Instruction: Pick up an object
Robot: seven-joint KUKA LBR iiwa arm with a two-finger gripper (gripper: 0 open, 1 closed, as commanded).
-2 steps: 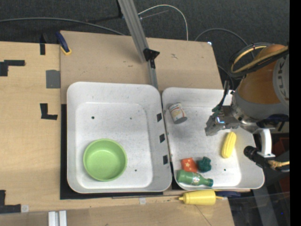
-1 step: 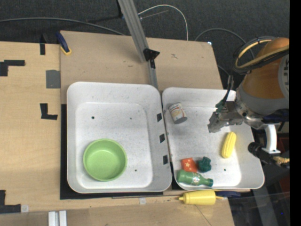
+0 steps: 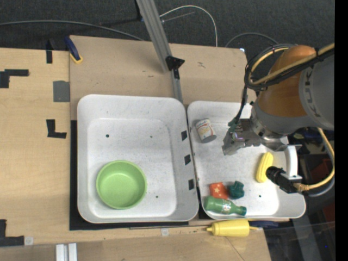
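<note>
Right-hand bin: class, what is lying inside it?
Inside the right-hand bin lie a small can, a banana, an orange piece, a dark green piece and a green bottle. The arm covers part of the floor.

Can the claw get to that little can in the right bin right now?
Probably yes. The claw hangs just right of the small can in the right bin, with bare bin floor between them.

A robotics lab: taped plywood bench (image 3: 125, 64), loose cables (image 3: 190, 10).
</note>
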